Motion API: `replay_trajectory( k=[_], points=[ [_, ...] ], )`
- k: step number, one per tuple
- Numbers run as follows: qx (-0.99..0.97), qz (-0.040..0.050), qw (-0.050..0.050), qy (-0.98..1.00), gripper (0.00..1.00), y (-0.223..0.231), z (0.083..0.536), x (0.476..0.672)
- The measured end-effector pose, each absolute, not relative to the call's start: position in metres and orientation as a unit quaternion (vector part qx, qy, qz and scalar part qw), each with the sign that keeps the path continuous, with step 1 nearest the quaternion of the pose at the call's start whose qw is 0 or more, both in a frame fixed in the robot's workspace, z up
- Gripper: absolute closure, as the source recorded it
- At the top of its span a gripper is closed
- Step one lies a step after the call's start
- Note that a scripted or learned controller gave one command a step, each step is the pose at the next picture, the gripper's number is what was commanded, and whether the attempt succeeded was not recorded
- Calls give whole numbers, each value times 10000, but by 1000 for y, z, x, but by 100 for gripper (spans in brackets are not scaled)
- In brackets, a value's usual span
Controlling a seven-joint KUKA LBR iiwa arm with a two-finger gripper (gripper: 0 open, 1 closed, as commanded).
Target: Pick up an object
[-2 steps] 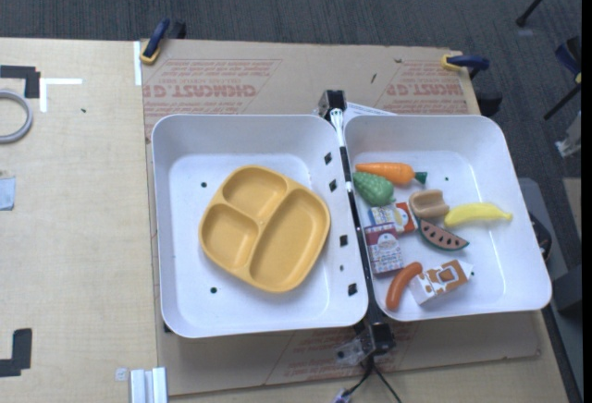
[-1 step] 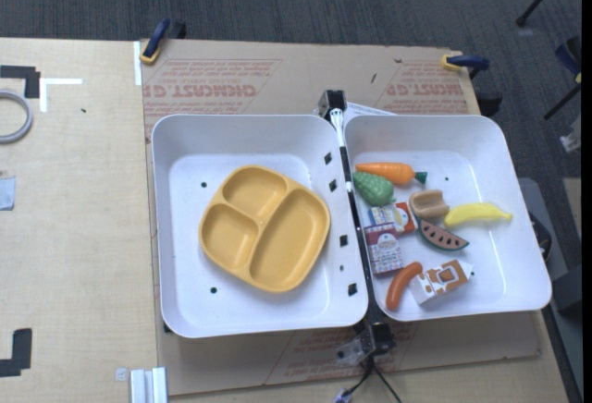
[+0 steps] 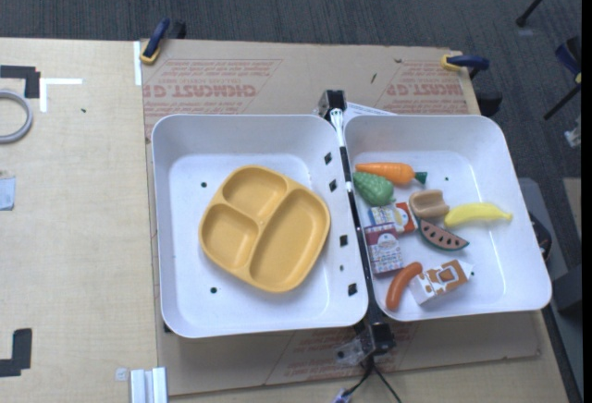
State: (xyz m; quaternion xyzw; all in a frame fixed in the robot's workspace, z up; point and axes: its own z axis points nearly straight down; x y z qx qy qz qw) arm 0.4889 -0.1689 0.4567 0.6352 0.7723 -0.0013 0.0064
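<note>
Biggest thing here is the wooden bench, with a sheet of cardboard laid on it and the two white bins sitting on that, touching along their inner walls. The left bin has just one item in it, a yellow divided plate with three compartments, lying flat roughly in the middle.

The right bin is where all the pickable toy food is, mostly bunched toward its left half. Going down in size: a yellow banana lies furthest right, a bit apart from the pile. An orange carrot is at the top of the group, green end pointing right. A watermelon slice sits just below the banana's left end. A red sausage lies tilted near the front wall, right beside a white and orange carton. Two small printed packets lie close to the dividing wall, one above the other. A little brown bun sits between carrot and watermelon, and a green leafy piece sits just under the carrot.

Small blue and yellow clamps pinch the cardboard's back corners.

As for the claw, can't tell whether it's released or clenched.
</note>
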Motion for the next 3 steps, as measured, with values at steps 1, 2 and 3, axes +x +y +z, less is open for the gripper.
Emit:
replay_trajectory(
  k=[1, 2, 3],
  points=[
    [6346, -16, 82, 7728, 100, -169, 467, 490],
    [6338, -19, 97, 7734, 100, -170, 476, 491],
    [6330, -21, 113, 7740, 100, -170, 486, 493]
  ],
)
